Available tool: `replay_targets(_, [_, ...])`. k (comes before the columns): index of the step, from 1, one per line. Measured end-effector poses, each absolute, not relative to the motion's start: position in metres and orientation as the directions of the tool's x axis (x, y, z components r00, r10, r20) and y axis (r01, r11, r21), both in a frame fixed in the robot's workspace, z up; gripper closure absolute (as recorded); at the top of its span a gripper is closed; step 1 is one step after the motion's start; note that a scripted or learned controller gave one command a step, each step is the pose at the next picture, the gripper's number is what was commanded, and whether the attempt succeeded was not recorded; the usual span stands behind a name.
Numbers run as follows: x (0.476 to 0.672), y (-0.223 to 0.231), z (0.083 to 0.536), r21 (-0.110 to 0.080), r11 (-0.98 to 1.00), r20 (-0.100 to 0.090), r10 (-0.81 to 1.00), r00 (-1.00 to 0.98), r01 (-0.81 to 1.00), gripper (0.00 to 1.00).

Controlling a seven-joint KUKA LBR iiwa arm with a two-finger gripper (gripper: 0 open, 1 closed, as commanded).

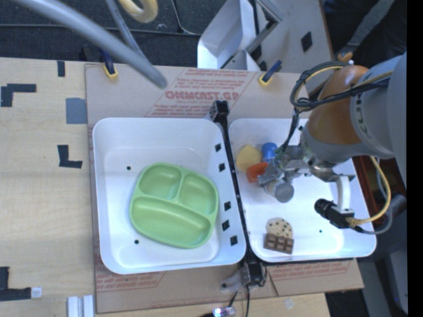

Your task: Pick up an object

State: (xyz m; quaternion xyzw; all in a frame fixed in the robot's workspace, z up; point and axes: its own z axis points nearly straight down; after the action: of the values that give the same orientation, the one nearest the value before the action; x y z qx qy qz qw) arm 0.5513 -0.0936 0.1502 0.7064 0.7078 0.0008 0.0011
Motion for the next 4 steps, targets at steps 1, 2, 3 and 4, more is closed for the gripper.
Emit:
replay_targets(1, [0.557,-0.084,0.201,0.004,0.003,-0.001,1.0,-0.003,1.0,1.0])
replay_targets(2, [0.558,-0.084,0.252,0.004,0.002,-0.001,1.0,-0.002,1.0,1.0])
replay_targets(3, [0.559,-0.033,0.237,-0.002,0.006,0.001,1.0,-0.006,1.0,1.0])
replay_targets(4, [0.56,0.024,0.224,-0.003,0.007,0.001,1.0,-0.007,1.0,1.0])
